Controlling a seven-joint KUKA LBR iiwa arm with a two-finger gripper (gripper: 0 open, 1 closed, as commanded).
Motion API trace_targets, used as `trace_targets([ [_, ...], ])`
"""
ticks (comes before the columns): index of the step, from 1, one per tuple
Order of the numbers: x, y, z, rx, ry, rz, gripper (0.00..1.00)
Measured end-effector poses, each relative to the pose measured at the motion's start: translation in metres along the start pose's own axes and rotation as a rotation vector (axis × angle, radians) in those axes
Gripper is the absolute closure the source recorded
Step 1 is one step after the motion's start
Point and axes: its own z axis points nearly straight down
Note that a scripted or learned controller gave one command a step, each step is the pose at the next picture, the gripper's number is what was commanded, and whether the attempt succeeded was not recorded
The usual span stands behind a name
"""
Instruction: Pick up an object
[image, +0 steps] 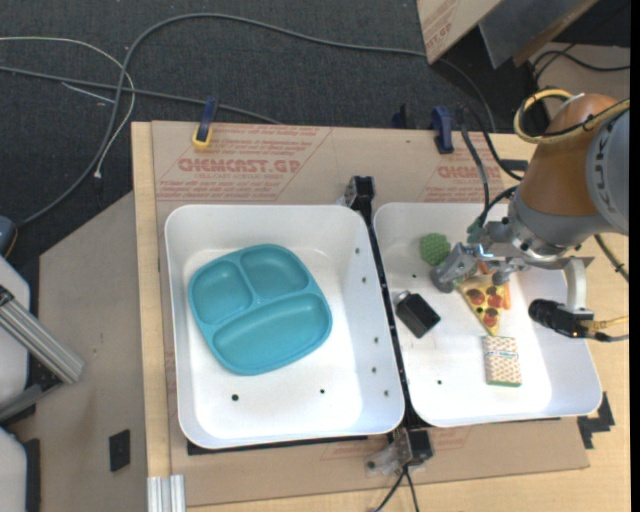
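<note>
hand (463, 266): low over the right bin (520, 405), at its far half; grey metal, seen from above at a slant
hand state: cannot tell, the wrist and arm (565, 180) cover the top of it, so released or clenched is not readable; nothing seen gripped
pizza slice (488, 301): toy wedge, orange and yellow with red dots, just beside the hand on its near side; its upper end runs under the hand, and contact cannot be made out
green lump (434, 247): just beside the hand on the side away from the arm, slightly farther back; small and blurred, could be a toy vegetable; a narrow gap seems to separate it from the hand, hard to confirm
black block (417, 314): near the hand, toward the camera and away from the arm; lies tilted on the bin floor close to the wall shared with the other bin, apart from the hand
patterned packet (502, 360): flat pale rectangle with small coloured print, well toward the camera from the hand, past the pizza slice tip; the print is too small to read
left bin (190, 400): well apart from the hand, across the shared wall
teal plate (260, 308): divided, three compartments, lies flat in the left bin, far from the hand
tabletop (260, 160): brown board under both bins; red lettering is partly covered by the bins; the arm cuts off its far right corner
</note>
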Motion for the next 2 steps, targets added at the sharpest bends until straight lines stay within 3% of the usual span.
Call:
trace_targets([
  [1,0.0,0.0,0.051,-0.001,-0.001,0.0,0.0],
  [2,-0.001,0.002,0.037,-0.007,-0.003,0.001,1.0],
])
